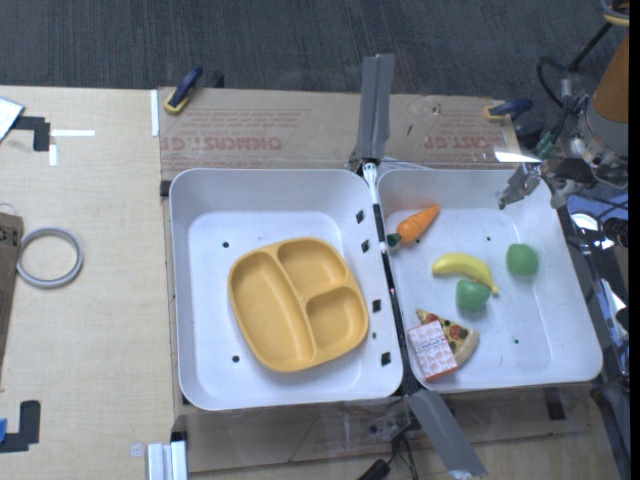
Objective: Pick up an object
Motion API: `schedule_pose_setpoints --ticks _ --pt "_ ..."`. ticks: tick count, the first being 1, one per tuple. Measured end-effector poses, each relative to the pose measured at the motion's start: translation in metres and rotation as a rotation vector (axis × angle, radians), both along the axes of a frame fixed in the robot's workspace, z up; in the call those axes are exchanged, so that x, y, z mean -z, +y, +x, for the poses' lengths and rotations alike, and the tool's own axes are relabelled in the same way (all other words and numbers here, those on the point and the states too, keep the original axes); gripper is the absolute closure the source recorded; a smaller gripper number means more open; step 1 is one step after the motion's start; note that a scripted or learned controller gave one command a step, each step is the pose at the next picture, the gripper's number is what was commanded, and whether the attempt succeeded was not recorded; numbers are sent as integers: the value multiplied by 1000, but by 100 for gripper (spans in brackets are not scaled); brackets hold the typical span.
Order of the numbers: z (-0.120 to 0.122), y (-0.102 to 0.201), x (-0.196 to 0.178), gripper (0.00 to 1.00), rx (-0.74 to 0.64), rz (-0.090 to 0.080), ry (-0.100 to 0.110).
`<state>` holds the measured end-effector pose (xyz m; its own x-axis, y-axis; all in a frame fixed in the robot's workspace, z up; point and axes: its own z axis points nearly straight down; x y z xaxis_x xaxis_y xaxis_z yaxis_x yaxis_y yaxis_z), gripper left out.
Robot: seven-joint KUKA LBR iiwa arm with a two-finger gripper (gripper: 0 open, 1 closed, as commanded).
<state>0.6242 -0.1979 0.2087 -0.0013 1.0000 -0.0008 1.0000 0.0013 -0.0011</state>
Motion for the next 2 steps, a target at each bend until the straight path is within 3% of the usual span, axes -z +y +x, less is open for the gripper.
schedule_pose_setpoints --ticks 1,2 --pt "-28 53 107 0 -237 -3 -22" --pt "-82 34 117 0 -290 1 -1"
